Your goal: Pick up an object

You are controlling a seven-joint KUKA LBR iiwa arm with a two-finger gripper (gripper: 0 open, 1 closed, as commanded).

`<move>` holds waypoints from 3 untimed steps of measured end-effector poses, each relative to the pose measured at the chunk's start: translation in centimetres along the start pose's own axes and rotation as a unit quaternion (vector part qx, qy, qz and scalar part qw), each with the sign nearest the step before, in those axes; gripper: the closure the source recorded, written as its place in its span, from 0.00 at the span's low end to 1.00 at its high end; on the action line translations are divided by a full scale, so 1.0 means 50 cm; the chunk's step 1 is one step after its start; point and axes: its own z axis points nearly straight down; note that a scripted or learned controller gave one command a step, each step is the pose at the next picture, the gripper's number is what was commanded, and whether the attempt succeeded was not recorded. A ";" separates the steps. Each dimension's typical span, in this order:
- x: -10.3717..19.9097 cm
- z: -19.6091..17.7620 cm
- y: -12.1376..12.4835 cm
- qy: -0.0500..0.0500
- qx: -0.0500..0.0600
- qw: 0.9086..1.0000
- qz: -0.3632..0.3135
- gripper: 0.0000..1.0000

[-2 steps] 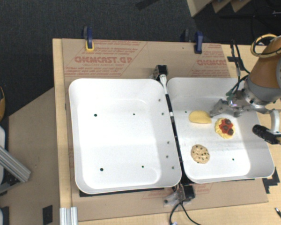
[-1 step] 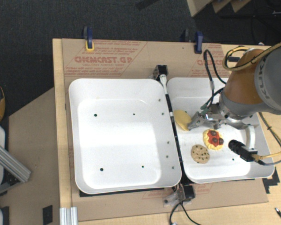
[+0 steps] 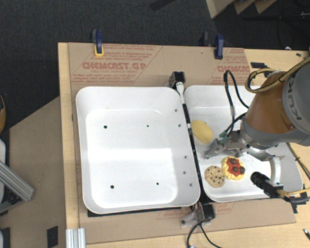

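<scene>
2 bins (image 3: 93, 138) | 3 items seen lower right: lemon (image 3: 202, 131), long axis up-down-ish; cookie (image 3: 215, 176); pizza toy (image 3: 233, 168) | gripper (image 3: 220, 148) parked by lemon, grip state can't be told

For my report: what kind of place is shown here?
Probably a robotics lab bench: a robot arm reaches over two white bins, which sit on a clamped board; toy food such as a cookie lies inside.

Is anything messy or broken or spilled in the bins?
Nothing stands out. The yellow lemon-like toy, the cookie and the small pizza-like toy all lie inside the right bin, unspilled. The end effector hangs just above them. The left bin sits straight beside it.
</scene>
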 end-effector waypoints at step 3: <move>0.263 -0.432 0.182 0.000 -0.011 1.000 -0.005 1.00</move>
